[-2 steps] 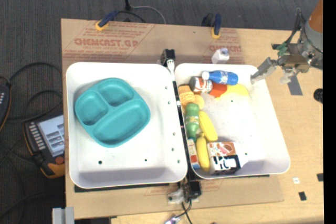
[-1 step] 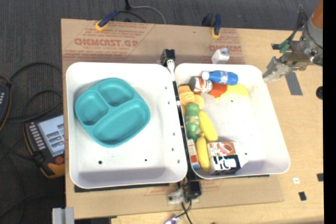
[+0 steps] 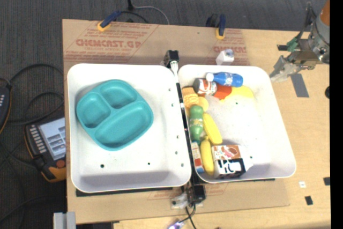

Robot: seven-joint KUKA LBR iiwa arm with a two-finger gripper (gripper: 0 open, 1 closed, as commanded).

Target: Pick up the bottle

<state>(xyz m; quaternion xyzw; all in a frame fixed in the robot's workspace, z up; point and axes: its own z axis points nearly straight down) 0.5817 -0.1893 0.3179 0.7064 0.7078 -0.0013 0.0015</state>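
A blue bottle with a white cap and label (image 3: pixel 225 79) lies on its side at the far end of the right bin (image 3: pixel 268 131). Beside it lie a small brown bottle (image 3: pixel 202 86) and an orange-and-yellow item (image 3: pixel 234 93). A green bottle-shaped item (image 3: pixel 196 118) lies along the bin's left wall. My gripper (image 3: pixel 288 76) hangs outside the right bin, past its far right corner, above the bench. Its fingers are spread with nothing between them, and it is well to the right of the blue bottle.
A yellow banana (image 3: pixel 211 129) and a printed carton (image 3: pixel 229 160) lie in the right bin's near half. A teal divided plate (image 3: pixel 114 113) sits in the left bin (image 3: pixel 86 169). Clamps (image 3: pixel 220 26) and a small white object (image 3: pixel 225 55) sit on the board behind the bins.
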